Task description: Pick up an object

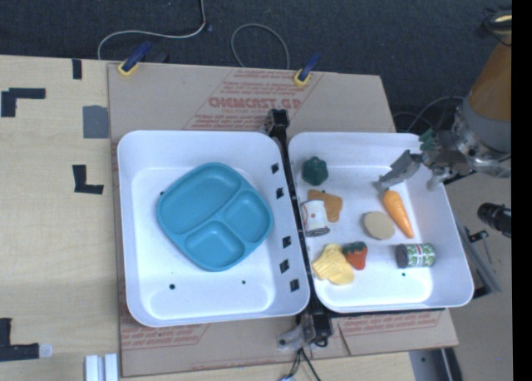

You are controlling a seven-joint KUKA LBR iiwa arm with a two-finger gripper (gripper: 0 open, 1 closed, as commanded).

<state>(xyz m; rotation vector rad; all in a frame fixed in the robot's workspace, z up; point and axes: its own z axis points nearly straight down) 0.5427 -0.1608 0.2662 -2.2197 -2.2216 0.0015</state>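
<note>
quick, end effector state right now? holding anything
End effector: over the right white plastic bin, just above the orange carrot; open or closed cannot be told.

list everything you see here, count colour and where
bins: 2, white, side by side on the cardboard
divided plate: 1, blue, left bin
carrot: 1, orange, right bin, by the gripper
dark green item: 1, right bin, top left
can: 1, green, right bin, lower right
tan oval item: 1, right bin, middle
yellow item: 1, right bin, bottom left
clamps: 2, blue and yellow, cardboard's top edge
gripper: 1, grey, over right bin's upper right
</note>
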